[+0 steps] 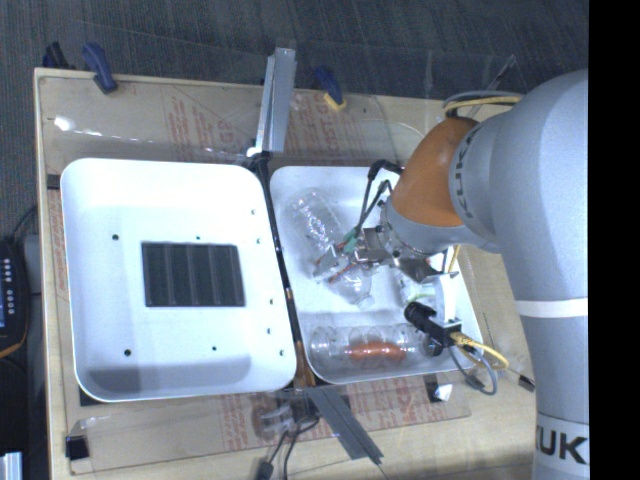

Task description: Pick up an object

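Two shallow white bins sat side by side on the tabletop (70,108). We saw the grey arm's hand (352,258) down in the right bin (296,183) among crumpled clear plastic items (318,220), near a clear plastic bottle with an orange core (365,348); we could not tell its grip.

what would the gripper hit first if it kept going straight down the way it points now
Likely the crumpled clear plastic item right under the gripper in the right bin, though depth is hard to judge from this slanted view.
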`<move>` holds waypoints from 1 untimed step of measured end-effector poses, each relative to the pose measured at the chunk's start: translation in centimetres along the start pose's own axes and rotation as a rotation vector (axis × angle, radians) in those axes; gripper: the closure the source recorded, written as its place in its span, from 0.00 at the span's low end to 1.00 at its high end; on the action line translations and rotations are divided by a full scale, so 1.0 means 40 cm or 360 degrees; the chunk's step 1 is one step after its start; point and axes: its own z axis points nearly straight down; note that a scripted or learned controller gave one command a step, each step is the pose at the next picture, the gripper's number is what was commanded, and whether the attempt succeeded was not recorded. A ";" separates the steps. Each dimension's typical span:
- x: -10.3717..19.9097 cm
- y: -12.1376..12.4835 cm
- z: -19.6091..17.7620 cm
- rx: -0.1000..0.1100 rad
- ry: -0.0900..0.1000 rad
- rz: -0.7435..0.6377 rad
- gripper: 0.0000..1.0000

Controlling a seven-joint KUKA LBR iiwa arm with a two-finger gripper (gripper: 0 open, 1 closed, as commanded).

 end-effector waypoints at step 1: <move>0.001 0.002 -0.025 0.0001 0.0001 -0.0007 1.00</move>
